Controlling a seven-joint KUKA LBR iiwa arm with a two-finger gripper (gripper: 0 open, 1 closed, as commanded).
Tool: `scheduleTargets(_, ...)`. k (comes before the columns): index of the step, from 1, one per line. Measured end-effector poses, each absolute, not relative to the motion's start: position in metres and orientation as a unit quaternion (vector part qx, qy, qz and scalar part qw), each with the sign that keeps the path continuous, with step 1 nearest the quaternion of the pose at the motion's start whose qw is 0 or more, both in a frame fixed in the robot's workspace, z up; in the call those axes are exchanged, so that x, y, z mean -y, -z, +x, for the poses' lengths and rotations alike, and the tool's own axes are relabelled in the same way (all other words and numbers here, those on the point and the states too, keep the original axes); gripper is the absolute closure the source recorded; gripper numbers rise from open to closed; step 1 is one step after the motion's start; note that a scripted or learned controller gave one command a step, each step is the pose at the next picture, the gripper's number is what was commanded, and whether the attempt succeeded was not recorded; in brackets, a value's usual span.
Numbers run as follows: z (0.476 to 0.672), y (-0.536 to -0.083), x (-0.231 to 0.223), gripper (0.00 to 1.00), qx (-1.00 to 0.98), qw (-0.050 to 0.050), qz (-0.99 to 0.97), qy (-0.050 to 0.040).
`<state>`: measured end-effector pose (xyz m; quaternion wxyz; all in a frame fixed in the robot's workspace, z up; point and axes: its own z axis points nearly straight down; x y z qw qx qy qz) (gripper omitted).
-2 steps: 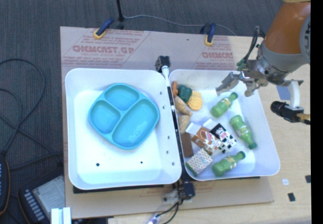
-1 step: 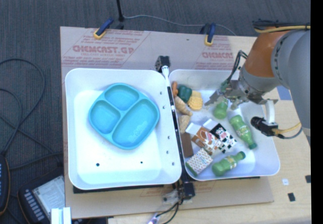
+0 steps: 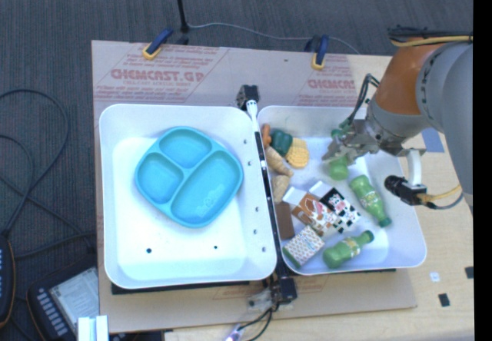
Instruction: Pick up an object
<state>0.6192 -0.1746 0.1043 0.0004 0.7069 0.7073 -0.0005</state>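
The arm [image 3: 430,94] leans in from the right and the gripper [image 3: 343,146] is down inside the right bin [image 3: 407,251], near its upper edge. Directly below the gripper lies a small green object [image 3: 338,169], seemingly touching the tool or just beneath it; whether it is pinched I cannot tell, since the grey mechanism hides the tip.

Taking that green object as the mark: a green bottle [image 3: 369,200] lies just to its lower right, a yellow piece [image 3: 297,153] sits to its left, and a patterned carton [image 3: 327,211] lies below it. Another green bottle [image 3: 347,248] rests further below, near the bin's lower wall. The blue divided plate [image 3: 188,176] sits well to the left, alone in the left bin [image 3: 123,255].

The risk, I'd judge, is crowding. A grasp slightly off could nudge the green object against the nearby bottle and send it rolling, and a rounded piece caught near its edge could slip out on the lift
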Motion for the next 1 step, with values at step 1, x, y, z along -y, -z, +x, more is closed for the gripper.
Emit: scheduleTargets(1, 0.6126, -0.2252, 0.0884, 1.0, -0.708, 0.001, 0.706, -0.0006)
